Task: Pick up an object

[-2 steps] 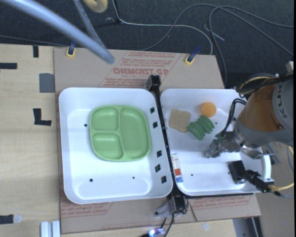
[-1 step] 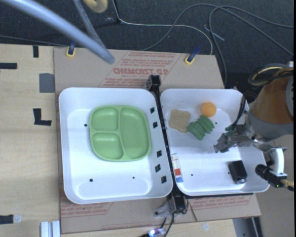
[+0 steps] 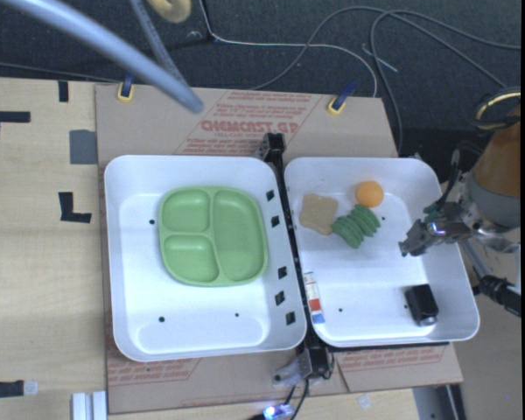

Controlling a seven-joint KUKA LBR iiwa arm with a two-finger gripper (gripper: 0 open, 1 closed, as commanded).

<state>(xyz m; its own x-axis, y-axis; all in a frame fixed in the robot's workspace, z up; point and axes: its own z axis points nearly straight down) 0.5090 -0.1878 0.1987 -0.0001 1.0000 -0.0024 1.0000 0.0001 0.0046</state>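
- The end effector (image 3: pixel 417 239) is seen at the right bin's (image 3: pixel 394 322) right edge; whether it is spread or pressed together cannot be told
- Nothing is judged grasped; an approach step is in hand
- The orange ball (image 3: pixel 368 193), green ridged object (image 3: pixel 357 225), tan block (image 3: pixel 318 213) and black object (image 3: pixel 421 304) are left lying in that bin; a target must be chosen and a descent made

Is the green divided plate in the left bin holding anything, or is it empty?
Empty. The green divided plate lies flat in the left bin, and all three compartments show bare green.
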